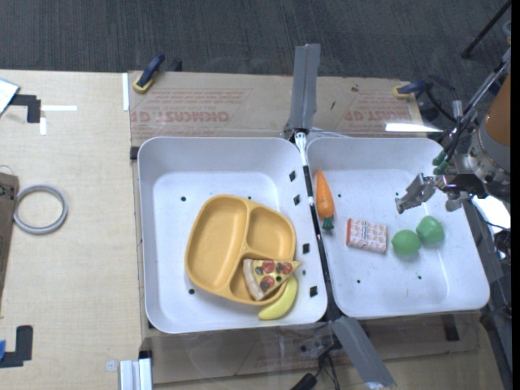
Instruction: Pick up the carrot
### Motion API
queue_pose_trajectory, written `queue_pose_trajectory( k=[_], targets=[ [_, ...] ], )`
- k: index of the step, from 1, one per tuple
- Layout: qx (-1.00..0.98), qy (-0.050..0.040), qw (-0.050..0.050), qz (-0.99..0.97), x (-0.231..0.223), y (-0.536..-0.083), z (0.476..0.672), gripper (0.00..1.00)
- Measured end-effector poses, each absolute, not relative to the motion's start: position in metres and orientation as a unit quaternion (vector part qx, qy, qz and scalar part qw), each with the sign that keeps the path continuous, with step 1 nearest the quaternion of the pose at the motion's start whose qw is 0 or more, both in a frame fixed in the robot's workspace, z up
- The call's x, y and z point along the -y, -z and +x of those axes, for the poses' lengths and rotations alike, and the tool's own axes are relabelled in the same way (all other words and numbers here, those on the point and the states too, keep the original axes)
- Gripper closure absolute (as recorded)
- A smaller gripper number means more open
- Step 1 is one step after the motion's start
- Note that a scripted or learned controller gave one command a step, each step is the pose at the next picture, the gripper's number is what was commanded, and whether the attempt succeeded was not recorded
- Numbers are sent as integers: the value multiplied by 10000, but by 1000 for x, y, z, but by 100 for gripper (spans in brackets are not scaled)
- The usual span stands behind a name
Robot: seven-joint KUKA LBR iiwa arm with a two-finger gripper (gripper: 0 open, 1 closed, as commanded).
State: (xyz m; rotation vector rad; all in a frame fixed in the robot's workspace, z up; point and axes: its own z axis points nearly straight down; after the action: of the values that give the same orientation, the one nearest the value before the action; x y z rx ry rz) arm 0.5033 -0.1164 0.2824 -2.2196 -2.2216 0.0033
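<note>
Lying at left edge of right bin (455, 299), mid-frame: carrot (324, 197), upright, green tip down. Gripper (432, 193) at right, fingers apart, nothing between them. Nearby: wrapper pack (366, 236), 2 green balls (417, 237). Left bin (158, 242): yellow plate (215, 246) w/ pizza slice (267, 275), banana (280, 303).

Grey arm (497, 149) with an orange band; metallic two-finger gripper (429, 195) at nine o'clock, with dark cabling along the wrist.
</note>
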Motion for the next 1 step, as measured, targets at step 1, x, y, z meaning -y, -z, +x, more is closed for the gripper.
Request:
queue_pose_trajectory(
  k=[1],
  targets=[
    [8241, -7, 11, -5665, 80, -191, 480, 0]
  ],
)
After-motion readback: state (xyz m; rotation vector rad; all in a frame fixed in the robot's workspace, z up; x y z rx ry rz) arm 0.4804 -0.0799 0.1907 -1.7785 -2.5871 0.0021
